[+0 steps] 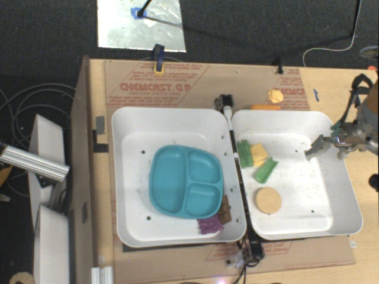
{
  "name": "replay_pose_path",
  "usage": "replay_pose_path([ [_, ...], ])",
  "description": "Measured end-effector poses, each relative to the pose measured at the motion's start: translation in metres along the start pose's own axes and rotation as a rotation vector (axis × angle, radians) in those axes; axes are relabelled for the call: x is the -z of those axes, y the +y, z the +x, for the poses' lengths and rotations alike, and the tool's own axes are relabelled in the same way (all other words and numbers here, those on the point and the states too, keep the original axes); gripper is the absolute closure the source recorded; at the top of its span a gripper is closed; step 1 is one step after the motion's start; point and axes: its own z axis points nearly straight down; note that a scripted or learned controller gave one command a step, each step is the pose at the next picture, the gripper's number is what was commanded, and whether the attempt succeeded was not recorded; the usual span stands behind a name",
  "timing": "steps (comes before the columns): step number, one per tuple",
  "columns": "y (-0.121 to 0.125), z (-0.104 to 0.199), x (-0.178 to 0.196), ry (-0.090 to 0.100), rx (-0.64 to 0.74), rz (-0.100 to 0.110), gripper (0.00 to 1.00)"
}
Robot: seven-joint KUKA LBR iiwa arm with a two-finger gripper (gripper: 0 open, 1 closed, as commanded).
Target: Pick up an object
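The right bin [337, 218] holds a tan round disc [268, 200], a green stick [266, 170], a yellow block [259, 154] and a green ridged piece [243, 152] against its left wall. In the left bin [127, 158] lies a teal divided plate [186, 182], with a purple object [208, 225] and a brown object [225, 212] at its lower right. My gripper [320, 145] hangs over the right bin's upper right part, well to the right of the yellow block, and nothing is seen in it.
Behind the right bin, a yellow item [275, 95] and an orange strip [265, 106] lie on the cardboard. A blue and yellow clamp [158, 58] sits at the cardboard's back edge. The arm enters from the right edge.
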Motion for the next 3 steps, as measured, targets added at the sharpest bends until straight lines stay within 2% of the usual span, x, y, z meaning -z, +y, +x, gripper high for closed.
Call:
replay_pose_path([
  [1, -0.042, 0.046, -0.039, 0.003, 0.003, 0.005, 0.0],
  [2, -0.048, 0.077, -0.143, 0.003, -0.002, 0.002, 0.0],
  [3, 0.019, 0.037, -0.06, -0.006, 0.001, -0.013, 0.0],
])
